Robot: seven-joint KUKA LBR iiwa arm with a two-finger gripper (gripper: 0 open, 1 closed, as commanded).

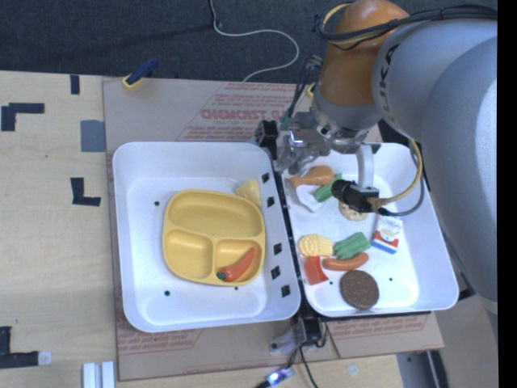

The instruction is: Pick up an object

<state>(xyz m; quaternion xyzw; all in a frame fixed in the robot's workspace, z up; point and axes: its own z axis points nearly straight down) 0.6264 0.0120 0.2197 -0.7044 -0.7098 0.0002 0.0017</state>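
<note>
My gripper [292, 162] hangs low over the top left corner of the right bin [420, 285], just above the divider between the bins. Directly beside it lies an orange carrot-like piece [313, 176] with a green piece [325, 191] and a white scrap [309, 200] below. Further down the right bin hold a yellow corn piece [315, 244], a green pod [351, 243], a hot dog [346, 261], a red block [314, 271], a brown round patty [359, 288], a cookie [352, 211] and a small red-white-blue carton [387, 241].
The left bin [137, 217] holds a yellow divided plate [212, 231] with a red chilli pepper [237, 265] in its lower compartment and a pale yellow wedge [250, 191] by its upper rim. The big grey arm [444, 79] covers the right bin's upper right side.
</note>
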